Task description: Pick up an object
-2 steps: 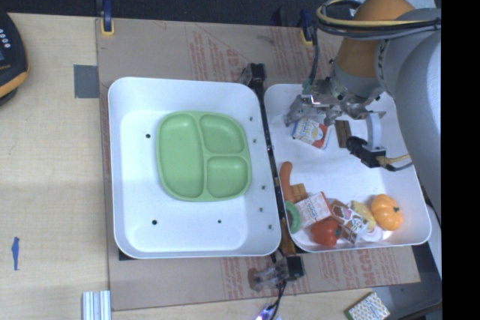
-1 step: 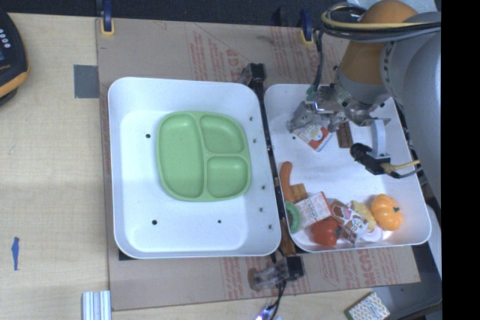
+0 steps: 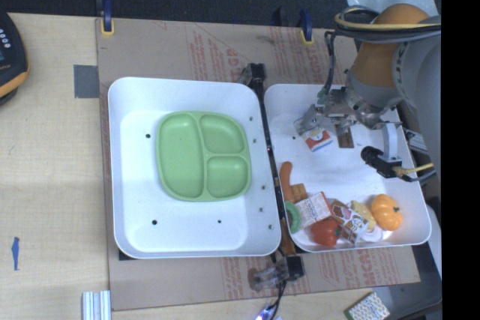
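Observation:
My gripper (image 3: 325, 130) hangs low over the back of the right bin (image 3: 420, 236), its fingers open. A small red and white carton (image 3: 320, 141) lies on the bin floor just under the gap between the fingertips, touching neither that I can see. Along the bin's front lie an orange pumpkin (image 3: 385, 210), a red tomato (image 3: 325, 234), a red and white packet (image 3: 313, 207), a yellow banana (image 3: 363, 212) and a green piece (image 3: 292, 218). A brown sausage (image 3: 286, 174) lies by the left wall.
The left bin (image 3: 127, 161) holds a green divided plate (image 3: 202, 155). A dark divider with clamps (image 3: 259, 79) runs between the bins. The arm's grey body with its orange band (image 3: 390, 49) stands over the right bin's back right corner.

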`<state>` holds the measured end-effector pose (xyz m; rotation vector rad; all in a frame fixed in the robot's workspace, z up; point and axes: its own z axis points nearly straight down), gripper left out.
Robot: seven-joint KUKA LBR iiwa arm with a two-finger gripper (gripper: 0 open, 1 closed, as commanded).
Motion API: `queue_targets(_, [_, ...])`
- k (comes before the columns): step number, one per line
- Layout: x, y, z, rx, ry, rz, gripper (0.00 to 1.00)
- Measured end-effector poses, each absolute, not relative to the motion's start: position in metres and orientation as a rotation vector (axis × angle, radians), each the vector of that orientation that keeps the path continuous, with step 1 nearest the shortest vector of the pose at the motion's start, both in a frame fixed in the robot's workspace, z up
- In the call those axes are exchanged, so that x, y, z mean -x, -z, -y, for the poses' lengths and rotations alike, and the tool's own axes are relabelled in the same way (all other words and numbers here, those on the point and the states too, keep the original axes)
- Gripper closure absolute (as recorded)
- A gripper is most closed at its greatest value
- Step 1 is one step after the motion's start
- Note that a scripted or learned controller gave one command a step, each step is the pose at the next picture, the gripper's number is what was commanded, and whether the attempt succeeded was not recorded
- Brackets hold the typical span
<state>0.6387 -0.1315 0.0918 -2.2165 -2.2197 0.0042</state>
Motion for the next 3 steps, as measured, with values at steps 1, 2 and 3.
queue_targets(1, [-0.62, -0.092, 0.137, 2.216, -0.007, 2.221, 0.0])
queue_targets(2, [-0.658, -0.093, 0.137, 2.216, 0.001, 2.229, 0.0])
queue_targets(3, [-0.634, -0.092, 0.123, 2.215, -0.007, 2.222, 0.0])
